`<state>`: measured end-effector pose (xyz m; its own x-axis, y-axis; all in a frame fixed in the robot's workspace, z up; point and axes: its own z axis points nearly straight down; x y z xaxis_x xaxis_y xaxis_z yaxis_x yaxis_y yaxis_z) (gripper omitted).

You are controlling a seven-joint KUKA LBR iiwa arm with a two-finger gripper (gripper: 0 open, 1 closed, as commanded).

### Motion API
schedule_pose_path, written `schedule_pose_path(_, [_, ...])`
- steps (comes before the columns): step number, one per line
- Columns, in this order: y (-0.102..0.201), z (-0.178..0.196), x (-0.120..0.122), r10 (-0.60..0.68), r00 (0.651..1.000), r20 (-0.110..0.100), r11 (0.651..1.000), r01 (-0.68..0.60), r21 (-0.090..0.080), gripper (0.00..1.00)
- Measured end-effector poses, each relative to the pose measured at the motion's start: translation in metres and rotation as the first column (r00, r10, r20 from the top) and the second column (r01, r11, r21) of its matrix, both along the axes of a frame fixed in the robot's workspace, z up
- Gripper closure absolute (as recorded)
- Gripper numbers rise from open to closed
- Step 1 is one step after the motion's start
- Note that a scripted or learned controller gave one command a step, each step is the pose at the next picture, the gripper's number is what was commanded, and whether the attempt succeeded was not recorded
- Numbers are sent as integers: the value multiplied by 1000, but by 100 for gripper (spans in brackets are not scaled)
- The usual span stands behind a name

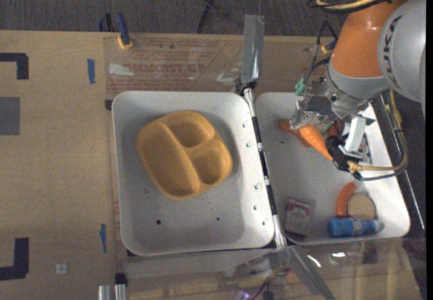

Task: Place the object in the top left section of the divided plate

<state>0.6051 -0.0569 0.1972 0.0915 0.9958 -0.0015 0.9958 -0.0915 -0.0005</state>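
A yellow divided plate (184,153) with three sections lies in the left bin (132,197), toward its upper middle, and nothing rests in any section. An orange carrot (316,139) lies slantwise in the upper part of the right bin (304,180). My gripper (306,116) hangs directly over the carrot's upper left end, close to it or touching it. The wrist and its cables hide where they meet. The arm's orange band (362,34) sits above and to the right.
Along the right bin's lower edge lie a dark red packet (298,215), a blue bottle (353,227) on its side, a small orange sausage-shaped piece (344,198) and a round tan piece (362,207). A raised divider (260,156) separates the bins.
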Motion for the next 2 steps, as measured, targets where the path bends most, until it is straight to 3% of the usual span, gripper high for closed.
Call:
schedule_pose_path(1, [73, 9, 44, 221, 975, 4, 975, -221, 0, 100])
schedule_pose_path(2, [184, 25, 62, 373, 928, 5, 928, -373, 1, 100])
